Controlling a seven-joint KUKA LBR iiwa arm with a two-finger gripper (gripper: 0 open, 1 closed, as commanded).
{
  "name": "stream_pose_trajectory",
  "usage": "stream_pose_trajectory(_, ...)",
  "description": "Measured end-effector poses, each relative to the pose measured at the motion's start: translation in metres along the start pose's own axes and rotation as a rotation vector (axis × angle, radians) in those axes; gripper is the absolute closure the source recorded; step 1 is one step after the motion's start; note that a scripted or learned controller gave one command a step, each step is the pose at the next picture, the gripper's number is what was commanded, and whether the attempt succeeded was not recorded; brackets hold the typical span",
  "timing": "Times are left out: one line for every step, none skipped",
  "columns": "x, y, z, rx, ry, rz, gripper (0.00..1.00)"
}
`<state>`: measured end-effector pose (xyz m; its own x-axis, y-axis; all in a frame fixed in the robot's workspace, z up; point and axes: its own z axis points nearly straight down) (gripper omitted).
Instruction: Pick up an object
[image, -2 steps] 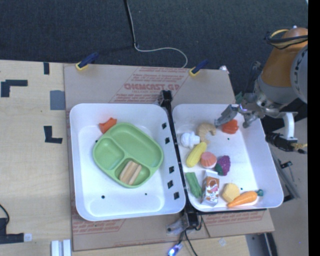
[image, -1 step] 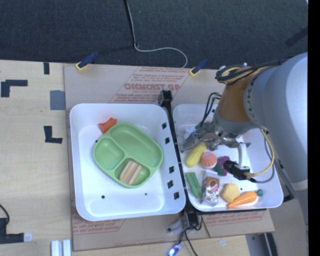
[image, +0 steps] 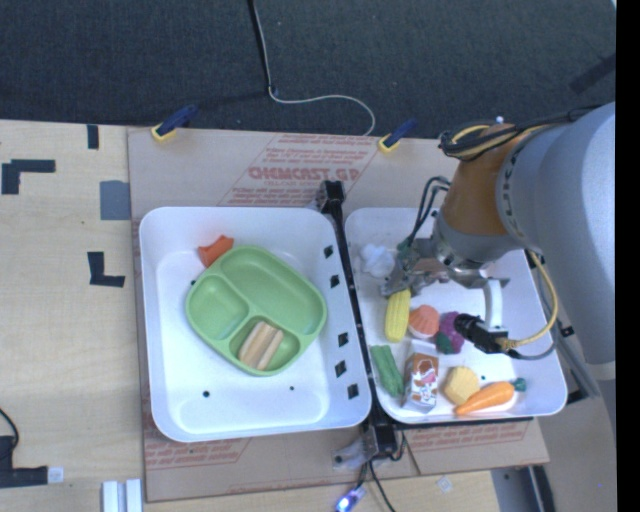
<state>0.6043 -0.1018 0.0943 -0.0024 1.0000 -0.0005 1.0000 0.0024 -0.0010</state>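
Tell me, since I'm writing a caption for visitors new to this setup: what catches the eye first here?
The big grey arm with its orange band reaches in from the right, its gripper low over the right bin, just above a yellow toy corn cob. That bin is crowded with bright toy food, including a carrot. In the left bin lies a green divided plate with an orange piece at its upper edge.

Even bright light, soft shadows, slight blur.
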Motion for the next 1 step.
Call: stream_pose_trajectory(0.0682,0.0017,-0.1292,-0.013,0.003,-0.007,1.0)
